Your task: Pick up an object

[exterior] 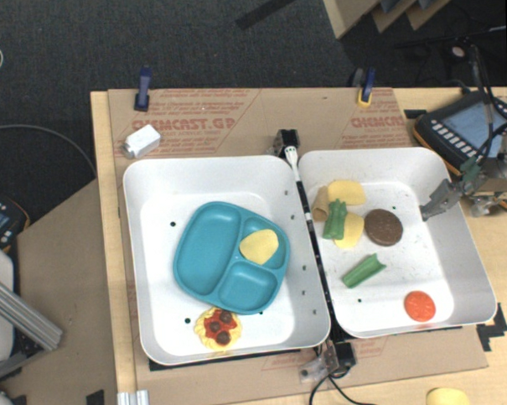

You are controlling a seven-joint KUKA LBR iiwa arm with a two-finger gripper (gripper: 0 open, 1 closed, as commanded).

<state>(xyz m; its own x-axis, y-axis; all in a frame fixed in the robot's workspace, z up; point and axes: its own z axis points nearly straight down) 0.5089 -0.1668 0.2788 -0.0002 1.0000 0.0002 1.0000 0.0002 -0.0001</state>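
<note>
The right bin holds several toy foods: a brown disc, a green stick, an orange-red disc, a green piece and yellow pieces. In the left bin lies a blue divided plate with a yellow piece on it, and a small toy pizza sits at the bin's front. My gripper hangs low over the right bin's right rim, apart from every object, with nothing seen in it.
A handheld screen unit with cables lies behind the right bin's far right corner. A white clip and two clamps sit along the back of the cardboard base. A yellow object rests at the bench's front right.
</note>
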